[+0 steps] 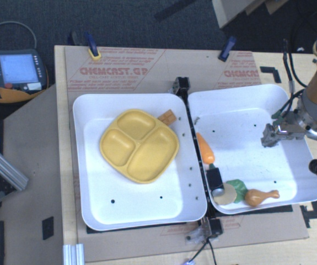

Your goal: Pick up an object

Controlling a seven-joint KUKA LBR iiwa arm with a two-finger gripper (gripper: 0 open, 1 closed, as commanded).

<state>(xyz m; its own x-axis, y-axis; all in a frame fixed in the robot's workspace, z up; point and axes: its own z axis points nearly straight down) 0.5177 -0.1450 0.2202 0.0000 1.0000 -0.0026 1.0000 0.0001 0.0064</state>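
My gripper [269, 137] hangs over the right bin [246, 106], near its right side, with nothing visible between its tips. An orange carrot [204, 148] lies against that bin's left wall. At the bin's front edge lie a black block [214, 178], a green piece with a tan round disc [227, 194] on it, and a brown drumstick [261, 195]. The left bin [92, 164] holds a yellow divided plate [139, 145] with a small brown block [167, 117] at its upper right rim.
Both bins sit on a cardboard-covered bench with blue clamps at the back. A teach pendant [16, 73] lies off to the left. The arm's grey body and cables [312, 104] stand over the right bin's right edge.
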